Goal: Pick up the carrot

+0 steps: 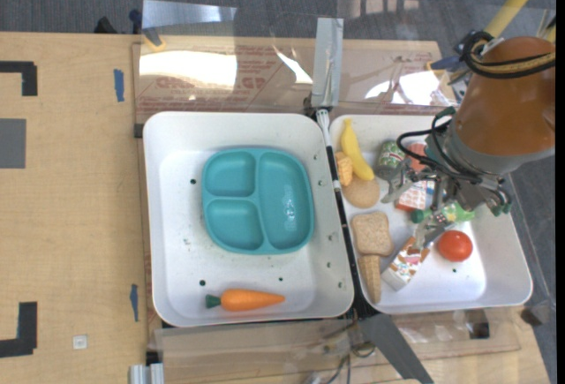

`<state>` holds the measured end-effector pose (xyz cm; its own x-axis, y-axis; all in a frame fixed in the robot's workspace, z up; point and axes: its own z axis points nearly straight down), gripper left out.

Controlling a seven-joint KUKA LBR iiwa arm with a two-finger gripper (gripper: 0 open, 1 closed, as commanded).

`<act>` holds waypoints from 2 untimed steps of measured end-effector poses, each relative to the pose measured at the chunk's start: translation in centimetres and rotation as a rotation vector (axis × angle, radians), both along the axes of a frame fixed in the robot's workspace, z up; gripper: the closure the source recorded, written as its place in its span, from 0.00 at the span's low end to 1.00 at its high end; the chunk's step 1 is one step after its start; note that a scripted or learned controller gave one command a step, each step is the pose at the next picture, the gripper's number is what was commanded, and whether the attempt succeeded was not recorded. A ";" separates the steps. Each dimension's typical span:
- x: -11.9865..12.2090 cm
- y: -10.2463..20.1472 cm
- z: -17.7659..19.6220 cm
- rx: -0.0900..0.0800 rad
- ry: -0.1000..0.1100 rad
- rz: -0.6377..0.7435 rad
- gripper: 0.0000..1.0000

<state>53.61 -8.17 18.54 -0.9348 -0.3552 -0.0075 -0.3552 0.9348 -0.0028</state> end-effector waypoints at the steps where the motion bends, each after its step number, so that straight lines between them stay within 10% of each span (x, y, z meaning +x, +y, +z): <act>1: 2.9 8.2 0.0 0.002 0.000 0.238 0.00; 2: 1.3 2.6 0.0 0.001 0.006 0.026 0.00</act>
<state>54.96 -5.55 18.56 -0.9252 -0.3795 -0.0024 -0.3795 0.9252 -0.0001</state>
